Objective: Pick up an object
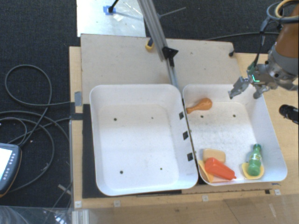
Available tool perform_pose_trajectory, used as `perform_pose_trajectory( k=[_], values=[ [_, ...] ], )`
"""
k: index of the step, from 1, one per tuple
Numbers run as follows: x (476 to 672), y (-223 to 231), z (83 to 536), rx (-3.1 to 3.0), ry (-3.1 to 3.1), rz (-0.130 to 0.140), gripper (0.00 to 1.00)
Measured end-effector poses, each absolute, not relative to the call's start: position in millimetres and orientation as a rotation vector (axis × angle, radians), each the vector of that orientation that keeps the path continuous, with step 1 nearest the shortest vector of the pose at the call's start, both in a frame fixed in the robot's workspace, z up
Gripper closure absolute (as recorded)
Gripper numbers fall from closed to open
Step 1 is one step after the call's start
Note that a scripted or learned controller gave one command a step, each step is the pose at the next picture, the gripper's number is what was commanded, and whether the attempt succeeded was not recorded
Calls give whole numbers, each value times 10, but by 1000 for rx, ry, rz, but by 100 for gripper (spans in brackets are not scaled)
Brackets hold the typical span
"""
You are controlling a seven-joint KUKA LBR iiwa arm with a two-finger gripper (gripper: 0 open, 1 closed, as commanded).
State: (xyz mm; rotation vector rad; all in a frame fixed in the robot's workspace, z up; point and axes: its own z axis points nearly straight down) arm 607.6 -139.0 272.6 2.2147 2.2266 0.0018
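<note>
You have the grey arm with its orange band coming in from the right, and its two-finger claw [246, 88] hangs over the far right corner of the right-hand shallow white bin [271, 125], fingers spread apart with nothing between them. Inside that bin, look toward the far left corner for the tan drumstick-shaped toy [200, 105], lying near the wall and well apart from the claw. Along the near edge you will find a pale yellow block [215, 155] with an orange-red carrot-like wedge [219, 169] touching it just in front, and to their right a small green bottle [254, 159] resting on a yellow ring-shaped piece [252, 172]. The left-hand shallow white bin [135, 139] sits just beside it on the pale wooden counter [121, 55].
</note>
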Motion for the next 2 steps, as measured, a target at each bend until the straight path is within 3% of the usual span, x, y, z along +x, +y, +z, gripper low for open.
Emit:
perform_pose_trajectory(
  k=[2],
  values=[
    [6122, -1270, 1821, 2217, 2229, -2, 0]
  ],
)
